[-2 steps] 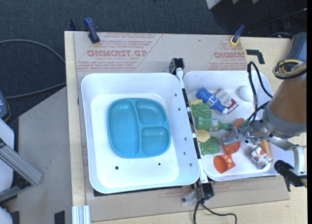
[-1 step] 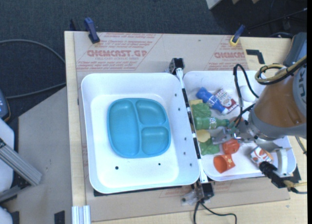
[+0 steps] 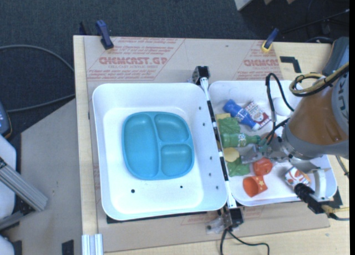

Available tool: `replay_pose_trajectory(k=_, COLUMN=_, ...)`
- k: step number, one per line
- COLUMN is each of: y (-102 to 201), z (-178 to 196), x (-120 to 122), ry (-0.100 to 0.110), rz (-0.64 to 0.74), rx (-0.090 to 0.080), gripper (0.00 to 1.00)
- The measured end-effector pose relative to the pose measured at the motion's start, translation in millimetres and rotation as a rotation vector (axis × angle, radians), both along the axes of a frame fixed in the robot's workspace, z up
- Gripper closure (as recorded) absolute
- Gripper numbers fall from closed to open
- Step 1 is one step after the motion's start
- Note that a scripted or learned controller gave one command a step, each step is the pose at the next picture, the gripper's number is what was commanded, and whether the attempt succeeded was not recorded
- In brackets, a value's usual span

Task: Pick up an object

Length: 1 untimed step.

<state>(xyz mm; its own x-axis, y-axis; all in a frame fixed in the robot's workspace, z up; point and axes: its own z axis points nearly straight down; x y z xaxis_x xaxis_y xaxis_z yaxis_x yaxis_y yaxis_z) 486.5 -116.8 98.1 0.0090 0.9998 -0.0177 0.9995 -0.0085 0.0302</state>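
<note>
Two white bins side by side on the bench. Left bin (image 3: 111, 110) carrying a blue divided plate (image 3: 158, 144), three compartments, lying flat in the middle. Right bin (image 3: 244, 88) crowded: blue bottle (image 3: 237, 113) with a red-and-white label toward the far side, green plastic pieces (image 3: 230, 132) stacked along the wall next to the divider, a green leafy piece (image 3: 238, 166) nearer the front, an orange cup (image 3: 254, 185) on its side near the front rim, a red-orange round piece (image 3: 263, 166) just above it, and a small white-and-orange item (image 3: 295, 177) off to the right.

Arm (image 3: 316, 121) in from the right, orange band above the wrist, low over the right bin. Gripper (image 3: 256, 149) down among the clutter, between the green pieces and the red-orange round piece, close to both. Fingers too buried in grey metal and toys to read: cannot tell whether apart or together, nothing clearly seen between them. Black cable (image 3: 270, 90) looping above the wrist.
</note>
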Motion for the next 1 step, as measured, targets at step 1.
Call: replay_pose_trajectory(k=1, y=-23.5, z=0.1, x=3.9, ry=-0.004, rz=0.014, rx=0.012, gripper=0.00)
